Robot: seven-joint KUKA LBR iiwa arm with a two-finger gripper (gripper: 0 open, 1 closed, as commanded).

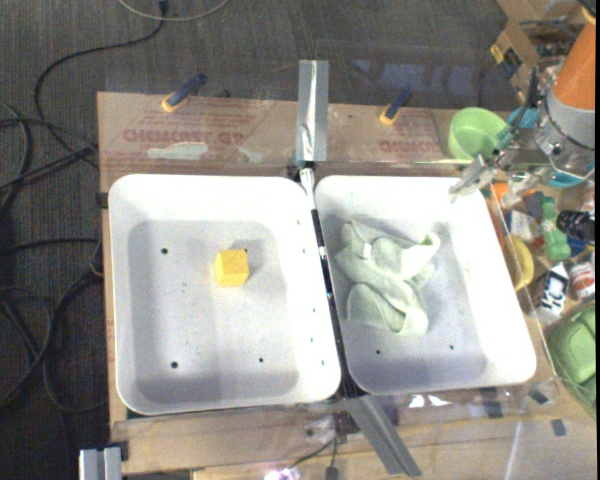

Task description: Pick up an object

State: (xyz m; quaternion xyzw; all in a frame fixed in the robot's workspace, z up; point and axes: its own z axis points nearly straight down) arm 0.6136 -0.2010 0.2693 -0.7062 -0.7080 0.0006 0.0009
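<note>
A small yellow cube (231, 267) lies in the middle of the left white bin (140, 368). A crumpled pale green cloth (390, 273) is spread over the middle of the right white bin (480, 358). The grey arm with its orange band (592, 63) comes in at the upper right. My gripper (477, 176) hangs over the far right corner of the right bin, up and to the right of the cloth. It is well away from the cube, and I see nothing held in it.
A green bowl (477, 131) sits just behind the right bin, close to the gripper. Bottles and small clutter (555, 233) crowd the bench's right edge. Two clamps (183, 92) (395, 105) and a metal post (312, 118) stand along the back. Cables (40, 98) lie on the floor at left.
</note>
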